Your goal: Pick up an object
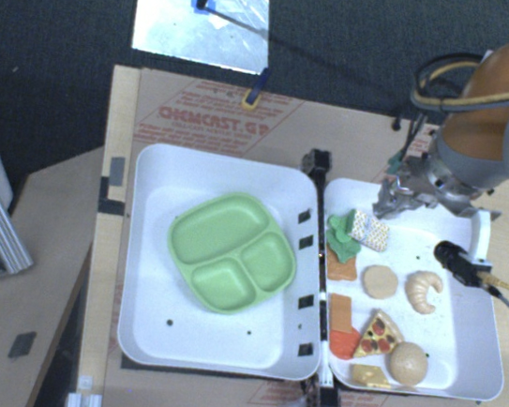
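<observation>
A: Overall, what is on the bench, biggest first?

B: Two shallow white bins side by side. The left bin (pixel 151 230) carries one green divided plate (pixel 231 251), lying flat near its middle. The right bin (pixel 483 322) carries a scatter of toy food.

A: And the arm?

B: The arm (pixel 502 102), grey with an orange section, reaches in from the right. Its gripper (pixel 389 207) hangs over the upper left corner of the right bin, above a white speckled block (pixel 370 230). Whether the fingers are spread or pressed together I cannot tell from this angle. Nothing shows between them.

A: List the pieces.

B: The speckled block lies tilted, touching a green leafy piece (pixel 341 236). An orange slab (pixel 341 269) sits just below the leaf. To the right, a round beige disc (pixel 379 282) and a croissant (pixel 423 291) lie side by side, apart. Lower down: an orange and red strip (pixel 341 327) along the left wall, a pizza slice (pixel 378 336) beside it, a round bun (pixel 408 363) near the front, and a small yellow piece (pixel 369 375) at the front wall.
</observation>
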Tool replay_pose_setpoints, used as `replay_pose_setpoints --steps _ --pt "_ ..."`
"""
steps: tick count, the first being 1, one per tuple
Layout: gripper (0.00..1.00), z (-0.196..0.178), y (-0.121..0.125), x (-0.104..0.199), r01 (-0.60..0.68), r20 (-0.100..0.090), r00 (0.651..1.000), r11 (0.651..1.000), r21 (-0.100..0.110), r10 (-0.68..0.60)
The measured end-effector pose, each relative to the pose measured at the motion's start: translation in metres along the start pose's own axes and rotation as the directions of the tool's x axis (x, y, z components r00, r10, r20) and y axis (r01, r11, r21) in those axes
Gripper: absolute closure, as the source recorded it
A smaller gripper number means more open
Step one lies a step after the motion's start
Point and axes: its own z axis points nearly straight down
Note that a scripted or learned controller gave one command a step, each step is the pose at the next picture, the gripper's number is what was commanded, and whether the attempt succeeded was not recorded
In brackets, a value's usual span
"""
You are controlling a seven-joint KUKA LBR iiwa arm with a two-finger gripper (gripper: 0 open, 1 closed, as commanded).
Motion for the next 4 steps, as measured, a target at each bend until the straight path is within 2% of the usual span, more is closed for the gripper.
replay_pose_setpoints --steps 2,3,4 --pt "1.00 -0.003 0.011 0.102 -0.001 0.000 1.000 1.000 0.000 0.001" --pt "1.00 -0.013 -0.007 0.157 0.000 0.000 1.000 1.000 0.002 0.000" --pt "1.00 -0.005 -0.009 0.168 -0.003 0.001 1.000 1.000 0.002 0.003"
